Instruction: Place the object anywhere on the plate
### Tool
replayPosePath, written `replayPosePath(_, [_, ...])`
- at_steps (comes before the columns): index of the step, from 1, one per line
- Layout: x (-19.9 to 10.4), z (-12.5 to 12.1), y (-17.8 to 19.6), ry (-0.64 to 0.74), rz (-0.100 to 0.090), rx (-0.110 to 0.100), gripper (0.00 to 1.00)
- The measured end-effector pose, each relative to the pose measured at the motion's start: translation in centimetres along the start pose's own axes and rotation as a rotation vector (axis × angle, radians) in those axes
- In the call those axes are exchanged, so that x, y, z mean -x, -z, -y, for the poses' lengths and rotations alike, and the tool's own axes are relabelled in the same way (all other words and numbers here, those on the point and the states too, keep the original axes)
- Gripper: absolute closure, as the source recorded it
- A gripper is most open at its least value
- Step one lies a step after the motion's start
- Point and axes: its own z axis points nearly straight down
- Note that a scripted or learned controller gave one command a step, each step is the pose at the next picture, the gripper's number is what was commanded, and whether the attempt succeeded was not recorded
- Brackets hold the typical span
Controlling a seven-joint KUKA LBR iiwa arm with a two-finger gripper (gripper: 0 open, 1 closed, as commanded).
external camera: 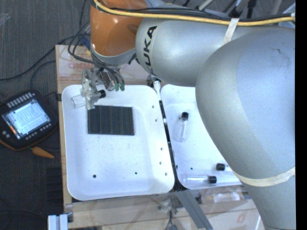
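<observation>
Grey arm with orange wrist band reaches from the right to far left, pincer (89, 96) pointing down, fingers spread.

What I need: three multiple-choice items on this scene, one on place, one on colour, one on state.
1. The flat ribbed rectangular plate lies in: A the view's left white bin; B the other bin; C neither.
2. Its colour: A red; B black; C yellow.
3. The clear black-capped vial at the right white bin's middle: A stands upright; B lies flat; C sits on the plate.
Key: A, it rests on that bin's floor; B, dark throughout; B, its long side shows.
</observation>
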Motion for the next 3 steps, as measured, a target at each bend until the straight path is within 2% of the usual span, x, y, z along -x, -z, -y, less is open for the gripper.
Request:
replayPosePath(1, [-7.8, -2.1, -5.2, -0.032, -0.020, -0.017, 1.00])
replayPosePath(2, [-2.2, -0.4, 0.8, 0.399, -0.018, -0.013, 1.00])
replayPosePath(3, [-12.5, -3.1, -5.7, 0.341, -0.024, -0.013, 1.00])
